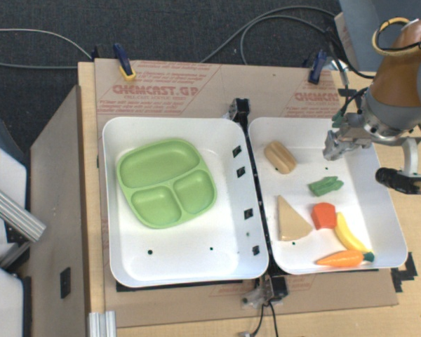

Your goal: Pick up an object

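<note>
Carrot (341,259) at rim, pincer (333,149) above

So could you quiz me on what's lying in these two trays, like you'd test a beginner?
1. True or false: the green divided plate lies in the left bin.
2. Which toy lies nearest the gripper? A. bread roll B. carrot C. banana
3. Fill in: the red block sits between the cheese wedge and the ____.

Key
1. True.
2. A. The roll lies at the top of the right bin, level with the gripper.
3. Banana.
</note>
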Tool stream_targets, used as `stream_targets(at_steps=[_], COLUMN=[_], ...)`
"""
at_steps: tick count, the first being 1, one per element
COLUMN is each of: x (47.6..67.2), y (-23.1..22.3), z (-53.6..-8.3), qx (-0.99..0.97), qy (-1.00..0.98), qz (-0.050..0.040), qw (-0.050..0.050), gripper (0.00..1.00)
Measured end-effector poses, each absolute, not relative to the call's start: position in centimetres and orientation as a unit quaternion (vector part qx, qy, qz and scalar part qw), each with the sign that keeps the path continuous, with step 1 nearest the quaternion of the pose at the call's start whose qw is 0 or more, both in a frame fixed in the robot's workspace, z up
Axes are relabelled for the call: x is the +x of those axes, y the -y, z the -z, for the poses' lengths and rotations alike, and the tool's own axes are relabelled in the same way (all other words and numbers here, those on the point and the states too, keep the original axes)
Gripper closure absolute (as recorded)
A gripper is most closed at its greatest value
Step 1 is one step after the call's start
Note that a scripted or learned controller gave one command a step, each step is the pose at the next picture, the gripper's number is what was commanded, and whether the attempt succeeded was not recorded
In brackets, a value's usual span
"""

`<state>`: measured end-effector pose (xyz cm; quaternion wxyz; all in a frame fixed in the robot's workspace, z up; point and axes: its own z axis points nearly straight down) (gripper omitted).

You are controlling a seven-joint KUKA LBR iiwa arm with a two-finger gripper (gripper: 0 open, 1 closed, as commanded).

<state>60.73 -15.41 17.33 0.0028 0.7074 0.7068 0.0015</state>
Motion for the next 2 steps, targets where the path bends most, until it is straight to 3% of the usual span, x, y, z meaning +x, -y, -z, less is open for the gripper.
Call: stream_targets(at_steps=[1,2], x=[60.4,60.5], y=[15.3,15.3], z=[-23.7,-25.3], qx=[0.707,0.707], qy=[-0.708,-0.708], qz=[-0.0023,-0.0011], qw=[0.004,0.002], gripper=[1.0,1.0])
